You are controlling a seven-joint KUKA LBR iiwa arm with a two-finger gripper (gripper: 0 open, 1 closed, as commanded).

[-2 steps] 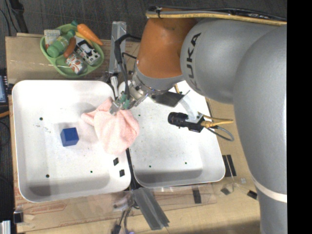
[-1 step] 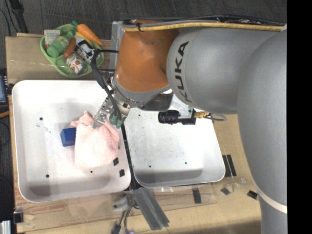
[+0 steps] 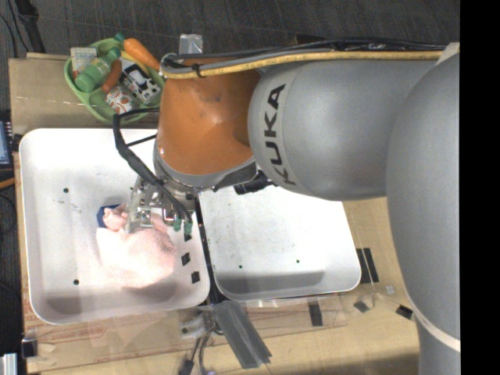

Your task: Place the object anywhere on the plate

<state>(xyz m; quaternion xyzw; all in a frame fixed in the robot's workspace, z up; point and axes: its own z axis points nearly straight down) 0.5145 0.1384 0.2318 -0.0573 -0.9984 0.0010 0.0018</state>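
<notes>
A pale pink plate (image 3: 134,258) lies in the left white bin (image 3: 39,209), toward its near right part. A small object (image 3: 112,217), pink with a blue part, sits at the plate's upper left edge; whether it rests on the plate or beside it I cannot tell. My gripper (image 3: 153,214) hangs low over the plate's upper edge, just right of the object and close to it. The orange wrist band and grey arm cover the bin's upper right corner. Nothing shows as held.
The right white bin (image 3: 289,244) lies beside the left one, partly under the arm. A green bowl (image 3: 109,76) of toy food stands on the bench beyond the left bin. Black clips line the divide between the bins.
</notes>
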